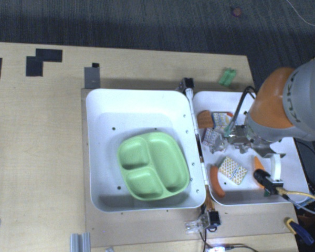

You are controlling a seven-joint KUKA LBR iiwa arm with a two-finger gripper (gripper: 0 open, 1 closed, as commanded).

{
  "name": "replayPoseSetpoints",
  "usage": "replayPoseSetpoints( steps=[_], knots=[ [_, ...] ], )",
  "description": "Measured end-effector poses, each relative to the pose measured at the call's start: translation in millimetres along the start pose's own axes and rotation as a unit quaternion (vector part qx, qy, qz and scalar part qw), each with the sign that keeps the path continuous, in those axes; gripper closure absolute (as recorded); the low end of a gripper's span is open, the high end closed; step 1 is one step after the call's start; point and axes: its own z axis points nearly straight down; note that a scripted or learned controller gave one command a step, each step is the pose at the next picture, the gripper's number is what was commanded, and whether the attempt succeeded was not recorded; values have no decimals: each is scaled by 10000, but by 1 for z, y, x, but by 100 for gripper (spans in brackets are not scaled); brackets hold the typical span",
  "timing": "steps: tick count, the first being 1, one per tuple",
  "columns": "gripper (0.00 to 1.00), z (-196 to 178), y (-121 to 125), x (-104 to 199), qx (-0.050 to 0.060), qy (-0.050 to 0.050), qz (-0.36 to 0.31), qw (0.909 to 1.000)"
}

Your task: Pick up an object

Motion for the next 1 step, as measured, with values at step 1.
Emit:
replayPoseSetpoints(
  steps=[1],
  knots=[
    [0,21,-12,-9,36,-3,10,10000]
  ],
)
